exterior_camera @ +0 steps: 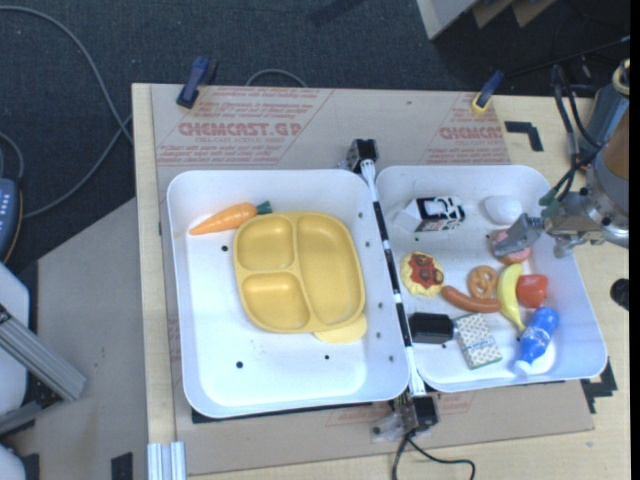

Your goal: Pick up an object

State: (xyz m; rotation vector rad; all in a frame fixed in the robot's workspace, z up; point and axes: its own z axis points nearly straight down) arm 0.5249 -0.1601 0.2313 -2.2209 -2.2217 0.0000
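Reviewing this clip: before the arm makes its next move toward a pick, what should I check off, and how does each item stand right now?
1. Gripper over the right bin: ok, it sits above the bin's upper right area.
2. Object between the fingers: cannot tell, the fingertips are too blurred.
3. Targets nearby: ok, the banana, red object and pretzel lie just below the gripper.
4. Clutter: not ok, these items touch or crowd each other.
5. Blue bottle clear of the bin wall: not ok, it lies close to the rim.
6. Yellow tray and carrot out of the way: ok, both in the left bin.
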